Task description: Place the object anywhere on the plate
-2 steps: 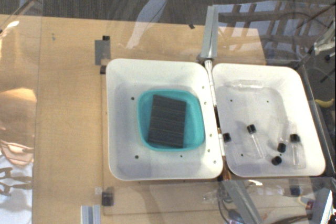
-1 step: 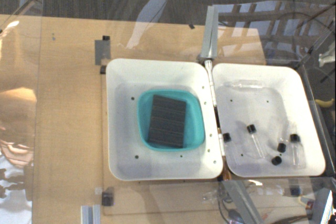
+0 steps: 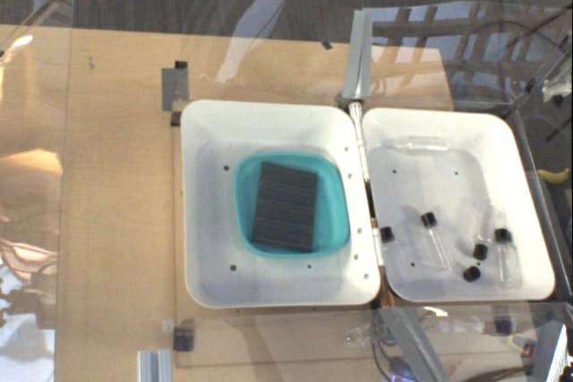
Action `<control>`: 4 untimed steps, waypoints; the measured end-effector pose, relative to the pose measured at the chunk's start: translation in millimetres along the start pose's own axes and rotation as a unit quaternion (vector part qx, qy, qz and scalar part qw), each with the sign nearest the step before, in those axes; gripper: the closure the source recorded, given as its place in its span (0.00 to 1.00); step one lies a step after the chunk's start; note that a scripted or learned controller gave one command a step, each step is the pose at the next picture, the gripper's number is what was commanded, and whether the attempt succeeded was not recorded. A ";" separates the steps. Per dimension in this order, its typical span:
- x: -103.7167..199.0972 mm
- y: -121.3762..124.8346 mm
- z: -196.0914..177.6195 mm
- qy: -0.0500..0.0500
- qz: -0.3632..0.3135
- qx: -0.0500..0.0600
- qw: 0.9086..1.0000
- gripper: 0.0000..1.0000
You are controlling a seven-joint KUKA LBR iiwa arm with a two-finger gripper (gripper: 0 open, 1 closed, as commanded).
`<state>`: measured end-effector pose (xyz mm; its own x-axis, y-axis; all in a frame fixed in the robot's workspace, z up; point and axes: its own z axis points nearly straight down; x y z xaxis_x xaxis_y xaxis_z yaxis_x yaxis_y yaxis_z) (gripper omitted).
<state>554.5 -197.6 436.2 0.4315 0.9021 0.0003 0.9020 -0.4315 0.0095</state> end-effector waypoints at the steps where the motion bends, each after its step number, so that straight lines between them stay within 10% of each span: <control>1: -13.5 -32.4 -0.7 0.000 0.046 0.000 0.999 0.00; 4: -30.1 -58.9 -0.6 0.001 0.216 0.000 0.976 0.00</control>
<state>488.4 -199.4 436.2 0.7715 0.6362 0.0054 0.6362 -0.7715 0.0080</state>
